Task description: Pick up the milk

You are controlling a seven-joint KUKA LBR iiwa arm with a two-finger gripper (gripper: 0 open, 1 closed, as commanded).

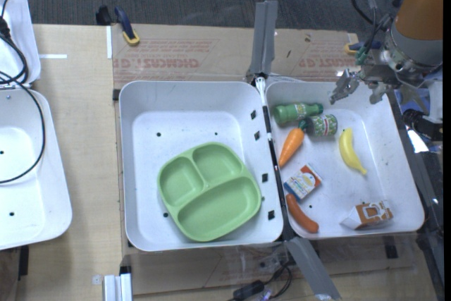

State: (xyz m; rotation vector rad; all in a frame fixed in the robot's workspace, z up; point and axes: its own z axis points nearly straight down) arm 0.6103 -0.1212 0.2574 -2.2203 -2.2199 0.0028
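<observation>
Milk carton (303,182) lying in right bin (394,144) (beside carrot (290,144)), hand (359,88) released, above bin's far edge.

Matt green plastic plate (210,191), smooth white plastic bins (134,151), printed paper milk carton (303,182).

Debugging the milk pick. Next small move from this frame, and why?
Probably swing the gripper toward the near left of the right bin and stop above the milk carton. It hangs at the far rim, while the carton lies flat between the carrot and sausage.
</observation>
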